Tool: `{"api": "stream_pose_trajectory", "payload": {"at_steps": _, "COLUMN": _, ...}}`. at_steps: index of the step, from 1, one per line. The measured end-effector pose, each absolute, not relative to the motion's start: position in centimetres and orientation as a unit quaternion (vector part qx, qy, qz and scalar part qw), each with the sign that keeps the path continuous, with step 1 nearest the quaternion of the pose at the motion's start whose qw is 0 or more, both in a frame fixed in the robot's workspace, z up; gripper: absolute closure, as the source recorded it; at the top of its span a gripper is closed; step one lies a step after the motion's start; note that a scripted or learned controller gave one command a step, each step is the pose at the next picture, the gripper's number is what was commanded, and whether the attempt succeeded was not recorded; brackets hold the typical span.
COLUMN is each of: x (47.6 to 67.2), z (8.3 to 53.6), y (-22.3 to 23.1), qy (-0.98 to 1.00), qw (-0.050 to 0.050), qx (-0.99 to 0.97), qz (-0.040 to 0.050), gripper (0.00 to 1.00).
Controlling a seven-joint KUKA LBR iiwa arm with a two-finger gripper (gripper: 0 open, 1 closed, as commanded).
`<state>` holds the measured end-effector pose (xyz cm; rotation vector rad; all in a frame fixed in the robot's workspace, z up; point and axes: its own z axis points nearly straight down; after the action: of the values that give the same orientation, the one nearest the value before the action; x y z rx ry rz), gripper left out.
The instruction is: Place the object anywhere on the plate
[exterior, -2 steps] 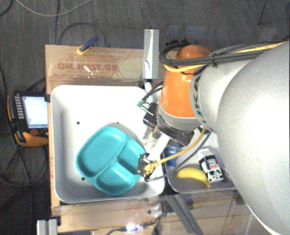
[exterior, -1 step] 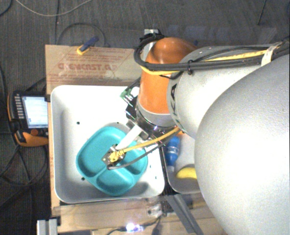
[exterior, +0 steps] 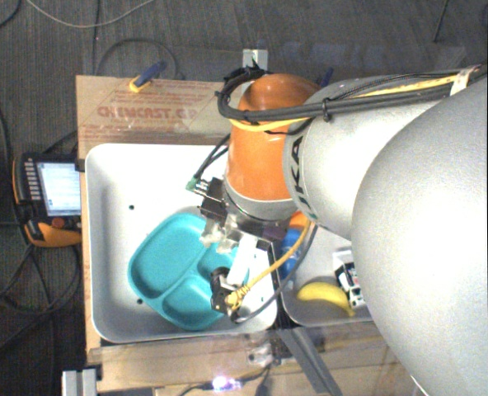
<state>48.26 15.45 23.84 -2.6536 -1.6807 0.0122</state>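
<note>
Low on the right side of the left bin [exterior: 112, 196] lies the teal divided plate [exterior: 166, 266]. My end effector [exterior: 217, 242] hangs over its right rim and hides that edge; I cannot tell whether it is open or closed. Next door, the right bin [exterior: 320, 318] holds a banana [exterior: 326, 297], a white printed box [exterior: 347, 277] too small to read, and a blue item [exterior: 292, 242] half under the wrist. Red lettering on the cardboard [exterior: 145, 110] under the bins is too faded to read.
</note>
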Motion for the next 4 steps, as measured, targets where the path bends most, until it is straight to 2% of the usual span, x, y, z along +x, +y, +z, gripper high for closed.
{"api": "stream_pose_trajectory", "payload": {"at_steps": 1, "x": 53.7, "z": 34.9, "y": 23.3, "qy": -0.461, "qw": -0.002, "qx": -0.887, "qz": 0.0021, "gripper": 1.00}}
{"api": "stream_pose_trajectory", "payload": {"at_steps": 2, "x": 48.4, "z": 37.6, "y": 19.9, "qy": -0.481, "qw": -0.001, "qx": -0.877, "qz": 0.0022, "gripper": 1.00}}
{"api": "stream_pose_trajectory", "payload": {"at_steps": 3, "x": 51.9, "z": 33.2, "y": 23.3, "qy": -0.583, "qw": -0.001, "qx": -0.813, "qz": 0.0030, "gripper": 1.00}}
{"api": "stream_pose_trajectory", "payload": {"at_steps": 4, "x": 52.1, "z": 29.1, "y": 21.5, "qy": -0.607, "qw": -0.001, "qx": -0.795, "qz": 0.0034, "gripper": 1.00}}
